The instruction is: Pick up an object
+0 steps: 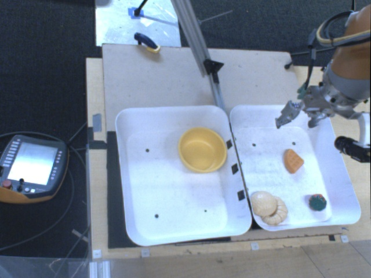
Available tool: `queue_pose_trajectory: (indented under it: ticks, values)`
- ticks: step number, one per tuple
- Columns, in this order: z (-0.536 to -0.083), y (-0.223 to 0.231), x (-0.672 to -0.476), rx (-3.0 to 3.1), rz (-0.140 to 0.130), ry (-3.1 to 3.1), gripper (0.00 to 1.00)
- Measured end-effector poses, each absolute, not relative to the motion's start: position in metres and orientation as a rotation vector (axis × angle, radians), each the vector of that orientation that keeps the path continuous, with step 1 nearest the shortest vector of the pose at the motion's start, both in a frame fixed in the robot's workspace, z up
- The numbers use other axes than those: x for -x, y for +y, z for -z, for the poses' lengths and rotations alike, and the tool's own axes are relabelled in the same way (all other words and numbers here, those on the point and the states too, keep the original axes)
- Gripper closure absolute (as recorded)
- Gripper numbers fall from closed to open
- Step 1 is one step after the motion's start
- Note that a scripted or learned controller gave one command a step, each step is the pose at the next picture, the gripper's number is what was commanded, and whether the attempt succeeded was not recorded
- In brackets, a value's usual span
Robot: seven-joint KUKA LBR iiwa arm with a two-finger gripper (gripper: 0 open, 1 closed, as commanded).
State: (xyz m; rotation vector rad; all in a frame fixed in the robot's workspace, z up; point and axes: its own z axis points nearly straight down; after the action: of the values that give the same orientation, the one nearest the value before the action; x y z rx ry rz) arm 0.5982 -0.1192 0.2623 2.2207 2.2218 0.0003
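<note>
1. The left bin [139,213] is smooth white plastic with round corners, and a shiny round yellow bowl [202,149] sits upright in it.
2. The right bin [255,126], of the same white plastic, holds three small things.
3. An orange wedge-shaped toy [293,161] lies near its middle.
4. A bumpy tan toy [269,207] that looks like bread lies at the near left corner.
5. A small round dark green toy with a bit of red [317,201] lies at the near right side.
6. The grey arm [348,68] with its orange band reaches in from the right.
7. The claw [299,117] hangs over the far part of the right bin, its two fingers spread apart with nothing between them, well apart from the toys.
</note>
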Motion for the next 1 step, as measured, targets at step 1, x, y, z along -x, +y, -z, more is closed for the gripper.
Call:
queue_pose_trajectory:
  ticks: [1]
  values:
    - [-0.2003,-0.1184,-0.5944,-2.224,0.004,2.224,0.00]
